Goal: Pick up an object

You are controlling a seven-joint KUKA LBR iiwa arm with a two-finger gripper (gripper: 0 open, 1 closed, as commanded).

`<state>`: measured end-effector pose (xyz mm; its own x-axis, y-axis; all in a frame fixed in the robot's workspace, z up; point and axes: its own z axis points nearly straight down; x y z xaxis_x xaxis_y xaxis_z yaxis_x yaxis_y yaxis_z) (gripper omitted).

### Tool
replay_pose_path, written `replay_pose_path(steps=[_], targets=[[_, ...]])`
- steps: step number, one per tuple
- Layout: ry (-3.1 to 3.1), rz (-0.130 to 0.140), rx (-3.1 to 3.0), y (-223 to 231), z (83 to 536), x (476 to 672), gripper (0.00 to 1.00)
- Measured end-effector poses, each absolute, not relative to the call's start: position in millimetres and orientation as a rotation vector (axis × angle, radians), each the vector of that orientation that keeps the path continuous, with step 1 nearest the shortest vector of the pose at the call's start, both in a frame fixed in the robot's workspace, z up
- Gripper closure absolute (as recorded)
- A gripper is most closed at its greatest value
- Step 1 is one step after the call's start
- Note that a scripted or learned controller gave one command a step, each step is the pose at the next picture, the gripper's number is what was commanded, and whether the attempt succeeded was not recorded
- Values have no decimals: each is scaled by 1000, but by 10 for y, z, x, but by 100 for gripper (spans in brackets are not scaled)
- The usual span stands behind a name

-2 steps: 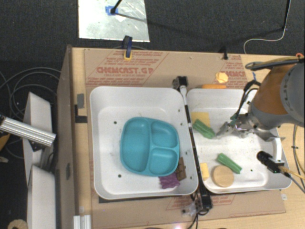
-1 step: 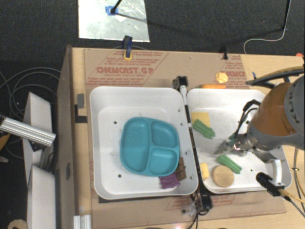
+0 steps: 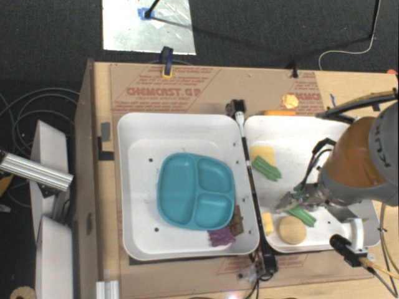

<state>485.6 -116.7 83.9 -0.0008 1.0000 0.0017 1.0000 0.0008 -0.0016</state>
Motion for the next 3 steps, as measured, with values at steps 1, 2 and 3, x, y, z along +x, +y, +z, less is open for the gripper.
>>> replay_pose_path(steps=[1,2,3], targets=[[-2237,-9,-2221,-1360,859,5850,0],[-2214,4,-2226,-1957,841,5114,0],[-2242,-16,-2213,-1083,2241,4942,0]])
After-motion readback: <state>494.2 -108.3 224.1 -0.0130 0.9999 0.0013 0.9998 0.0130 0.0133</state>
